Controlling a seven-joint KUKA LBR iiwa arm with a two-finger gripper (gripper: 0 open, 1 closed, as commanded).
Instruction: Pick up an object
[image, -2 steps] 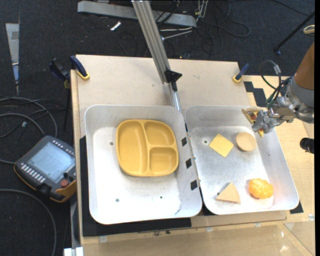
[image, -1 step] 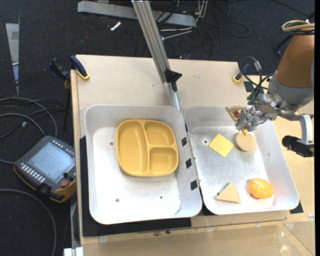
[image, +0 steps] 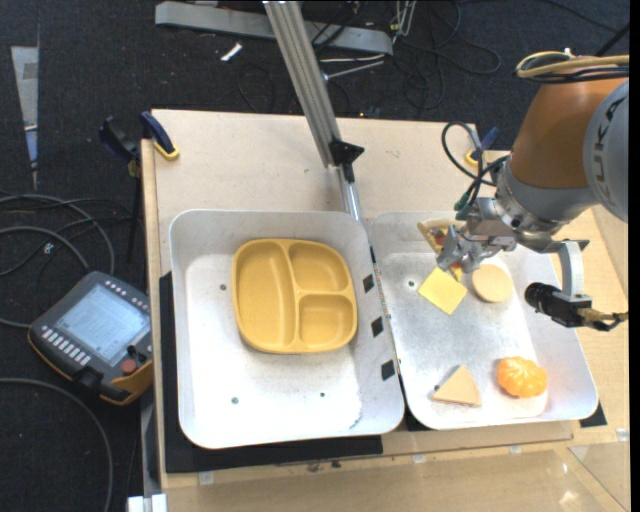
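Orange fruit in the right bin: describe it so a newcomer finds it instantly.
Take the right bin of the two white ones and go to its near right corner. The orange fruit sits there, right of a tan wedge. It is the one round, bright orange, segmented item; its neighbours are pale.

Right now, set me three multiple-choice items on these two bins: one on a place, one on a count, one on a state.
1. Where does the yellow plastic compartment plate lie?
A. left white bin
B. right white bin
C. bare bench
2. How many compartments does it have?
A. two
B. three
C. five
3. How does the orange mandarin-like fruit stand?
A. lifted by the pincer
B. resting on the bin floor
C. on the plate

A: it lies flat in the left white bin. B: two ridges split it into three. B: it sits in the right white bin, apart from the pincer.
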